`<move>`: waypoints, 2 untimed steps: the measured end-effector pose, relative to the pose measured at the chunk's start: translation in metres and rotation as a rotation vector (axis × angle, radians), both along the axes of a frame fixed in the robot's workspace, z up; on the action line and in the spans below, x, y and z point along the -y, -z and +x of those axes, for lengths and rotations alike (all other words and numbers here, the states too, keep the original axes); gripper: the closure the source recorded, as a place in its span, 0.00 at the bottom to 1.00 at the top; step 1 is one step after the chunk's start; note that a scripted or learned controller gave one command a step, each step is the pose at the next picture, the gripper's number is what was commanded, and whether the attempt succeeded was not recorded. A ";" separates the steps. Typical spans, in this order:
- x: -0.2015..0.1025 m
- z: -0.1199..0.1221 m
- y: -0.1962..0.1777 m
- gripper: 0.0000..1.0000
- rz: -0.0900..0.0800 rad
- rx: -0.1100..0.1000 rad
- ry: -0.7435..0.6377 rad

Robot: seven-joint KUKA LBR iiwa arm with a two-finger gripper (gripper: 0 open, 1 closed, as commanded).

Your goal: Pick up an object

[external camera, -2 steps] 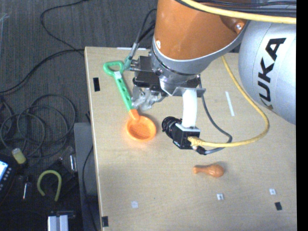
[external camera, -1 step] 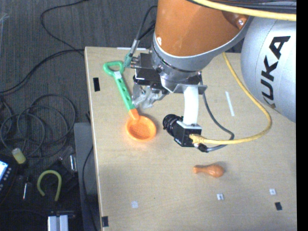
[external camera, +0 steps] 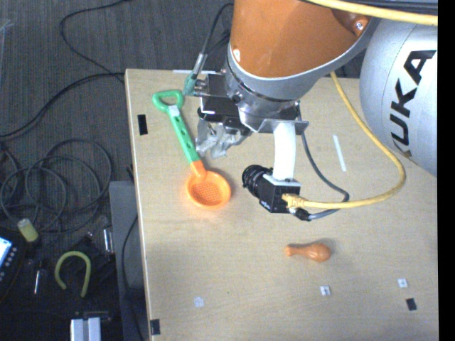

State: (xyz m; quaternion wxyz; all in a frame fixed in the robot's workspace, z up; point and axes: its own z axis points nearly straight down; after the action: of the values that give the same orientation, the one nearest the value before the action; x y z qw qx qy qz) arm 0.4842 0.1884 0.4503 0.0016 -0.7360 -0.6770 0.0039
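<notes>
The hand (external camera: 213, 142) hung low beside the green handle of the orange strainer (external camera: 197, 168) on the surface (external camera: 234, 275), likely to grab it, but its grip was unclear.

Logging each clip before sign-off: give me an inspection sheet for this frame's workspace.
Surface: pale wooden board with small dark and white markers.
Job's things: strainer, green handle, orange bowl, lying flat; small orange gourd-shaped toy nearer the front.
Clutter: white stick on the board.
Hand: hand low beside the strainer's handle; finger state unclear.
Cables: yellow cable looping from the arm to a black camera unit.
Surroundings: dark carpet, black cords, green U-shaped piece on the floor.
</notes>
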 end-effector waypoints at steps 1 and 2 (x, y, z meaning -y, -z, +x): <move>-0.045 -0.001 0.052 1.00 0.003 0.004 -0.184; 0.041 0.000 0.016 1.00 -0.001 0.008 0.393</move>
State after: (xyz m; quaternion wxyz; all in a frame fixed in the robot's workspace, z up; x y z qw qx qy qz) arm 0.4843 0.1476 0.4340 -0.0006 -0.8539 -0.5205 0.0010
